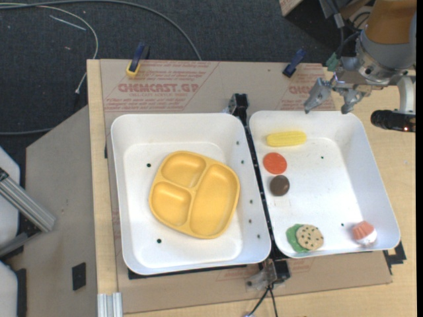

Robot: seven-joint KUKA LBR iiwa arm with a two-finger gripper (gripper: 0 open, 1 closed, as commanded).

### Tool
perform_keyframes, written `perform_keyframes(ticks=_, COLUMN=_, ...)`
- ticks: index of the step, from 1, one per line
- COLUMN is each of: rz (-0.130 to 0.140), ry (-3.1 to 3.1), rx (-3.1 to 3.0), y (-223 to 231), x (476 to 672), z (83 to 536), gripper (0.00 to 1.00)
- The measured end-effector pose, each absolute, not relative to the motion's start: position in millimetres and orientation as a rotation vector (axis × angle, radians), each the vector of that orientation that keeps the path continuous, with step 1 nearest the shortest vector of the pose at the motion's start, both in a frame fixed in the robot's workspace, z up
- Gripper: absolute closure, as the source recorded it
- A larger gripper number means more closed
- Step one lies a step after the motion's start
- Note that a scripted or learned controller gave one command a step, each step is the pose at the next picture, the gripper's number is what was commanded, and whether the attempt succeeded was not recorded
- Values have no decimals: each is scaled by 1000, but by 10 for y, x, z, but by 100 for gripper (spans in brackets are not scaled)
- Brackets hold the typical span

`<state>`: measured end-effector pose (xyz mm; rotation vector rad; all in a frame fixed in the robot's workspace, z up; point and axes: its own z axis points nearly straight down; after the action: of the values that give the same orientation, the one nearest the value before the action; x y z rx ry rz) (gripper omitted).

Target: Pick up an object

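Yellow divided plate (194, 194) in left bin (125, 150)

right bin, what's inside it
The right bin holds a yellow corn cob, an orange disc, a brown ball, a cookie lying on a green piece, hiding part of it, and a pink-white item.

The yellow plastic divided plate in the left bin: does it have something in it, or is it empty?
Empty. All three compartments of the yellow plastic divided plate show bare yellow bottoms.

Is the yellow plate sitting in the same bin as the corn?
No, the yellow plate lies in the left bin; the corn is in the right bin.
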<state>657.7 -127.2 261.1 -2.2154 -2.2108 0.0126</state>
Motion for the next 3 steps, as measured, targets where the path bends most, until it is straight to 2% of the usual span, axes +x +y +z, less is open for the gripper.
perform_keyframes(ticks=1, rz=0, ry=-2221, rx=-2220, y=-1268, x=6599, z=2689, gripper=0)
perform_keyframes(ticks=3, rz=7, ry=-2216, rx=-2218, y=-1373, x=6639, z=1684, gripper=0)
